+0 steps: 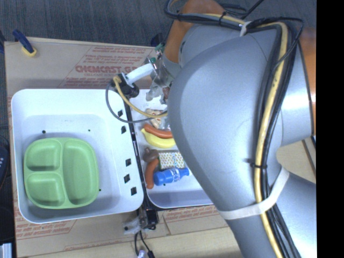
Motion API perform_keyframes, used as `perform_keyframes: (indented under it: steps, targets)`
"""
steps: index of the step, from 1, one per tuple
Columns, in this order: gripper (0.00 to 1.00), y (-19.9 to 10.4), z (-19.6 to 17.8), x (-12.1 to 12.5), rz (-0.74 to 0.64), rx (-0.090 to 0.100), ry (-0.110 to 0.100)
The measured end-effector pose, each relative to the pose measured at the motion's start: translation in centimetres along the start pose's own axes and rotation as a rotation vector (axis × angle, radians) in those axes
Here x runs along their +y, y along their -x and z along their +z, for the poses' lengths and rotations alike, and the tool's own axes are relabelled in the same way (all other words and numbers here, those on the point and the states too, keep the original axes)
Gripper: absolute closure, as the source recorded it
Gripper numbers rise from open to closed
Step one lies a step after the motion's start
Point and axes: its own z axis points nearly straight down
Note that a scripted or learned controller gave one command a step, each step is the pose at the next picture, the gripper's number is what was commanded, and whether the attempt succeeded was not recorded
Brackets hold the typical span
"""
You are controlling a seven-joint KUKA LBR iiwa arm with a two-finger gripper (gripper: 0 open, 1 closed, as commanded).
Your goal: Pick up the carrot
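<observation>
Carrot [150, 173] lying low in the right bin [177, 199], beside the blue bottle [171, 176] | banana [159, 139] just above | green divided plate [61, 172] in the left bin [64, 104] | gripper [157, 87] over the bin's top, grip state can't be made out
</observation>
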Motion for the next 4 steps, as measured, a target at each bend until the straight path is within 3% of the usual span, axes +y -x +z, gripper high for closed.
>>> perform_keyframes:
  steps: [1, 2, 3, 4]
  targets:
    - [0.00, 3.9, 0.0, -2.7, 0.001, -0.001, 0.000]
    - [0.00, 9.9, -10.4, -6.1, 0.000, 0.002, 0.001]
    - [0.00, 8.5, -5.6, 1.2, 0.002, -0.001, -0.002]
    - [0.00, 7.4, 0.1, -2.6, -0.021, -0.001, -0.003]
